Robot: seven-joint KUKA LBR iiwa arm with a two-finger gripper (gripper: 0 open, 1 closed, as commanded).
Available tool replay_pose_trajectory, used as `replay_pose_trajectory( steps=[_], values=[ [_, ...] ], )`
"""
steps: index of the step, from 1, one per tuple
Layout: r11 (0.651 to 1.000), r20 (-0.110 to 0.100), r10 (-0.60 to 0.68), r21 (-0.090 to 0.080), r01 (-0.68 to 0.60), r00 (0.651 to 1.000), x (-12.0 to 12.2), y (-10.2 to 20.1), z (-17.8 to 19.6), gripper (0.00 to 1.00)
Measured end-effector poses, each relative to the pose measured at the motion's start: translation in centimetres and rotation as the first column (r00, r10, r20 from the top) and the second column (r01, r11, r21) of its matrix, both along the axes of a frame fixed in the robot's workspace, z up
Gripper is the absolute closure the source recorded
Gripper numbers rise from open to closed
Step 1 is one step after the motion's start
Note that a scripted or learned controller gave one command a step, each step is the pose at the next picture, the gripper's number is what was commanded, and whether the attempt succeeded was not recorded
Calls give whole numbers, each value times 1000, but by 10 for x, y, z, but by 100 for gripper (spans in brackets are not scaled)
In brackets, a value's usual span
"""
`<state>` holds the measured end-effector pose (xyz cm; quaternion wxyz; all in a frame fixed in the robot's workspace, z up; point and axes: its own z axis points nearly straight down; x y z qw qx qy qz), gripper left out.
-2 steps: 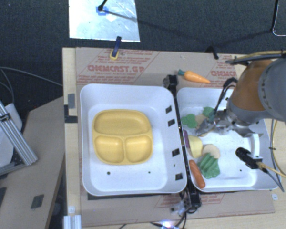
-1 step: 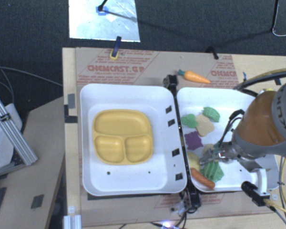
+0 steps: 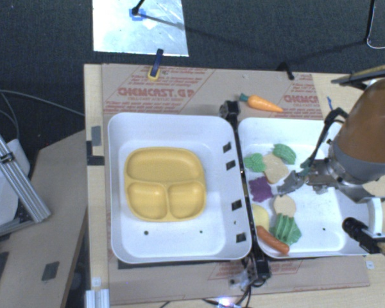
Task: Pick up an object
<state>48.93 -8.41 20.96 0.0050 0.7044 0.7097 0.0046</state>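
The right white bin (image 3: pixel 321 126) holds several toy foods: a green leafy piece (image 3: pixel 284 153), another green piece (image 3: pixel 254 162), a beige slice (image 3: pixel 276 170), a purple piece (image 3: pixel 260 188), a round beige piece (image 3: pixel 284 205), a ridged green piece (image 3: pixel 286 228) and an orange carrot (image 3: pixel 271 240). My gripper (image 3: pixel 297 175) reaches in from the right, low over the bin's middle, just right of the beige slice and above the round beige piece. It looks open, and nothing sits between its fingers.
The left white bin (image 3: pixel 173 124) holds a yellow divided plate (image 3: pixel 165 183). A second carrot (image 3: pixel 261 103) lies on the cardboard behind the right bin. The grey and orange arm (image 3: pixel 369 140) covers the right bin's right side.
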Motion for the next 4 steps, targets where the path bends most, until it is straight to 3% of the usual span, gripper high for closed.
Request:
replay_pose_trajectory(
  steps=[1, 2, 3, 4],
  values=[
    [1000, -5, 0, 0, 0, 1000, -1, 25, 79, 0],
    [1000, -18, 2, 3, -1, 1000, -3, 76, 0, 0],
    [1000, -15, -8, 1, 8, 1000, -3, 52, -27, 0],
    [1000, -1, -2, 0, 2, 1000, -1, 52, 86, 0]
  ],
)
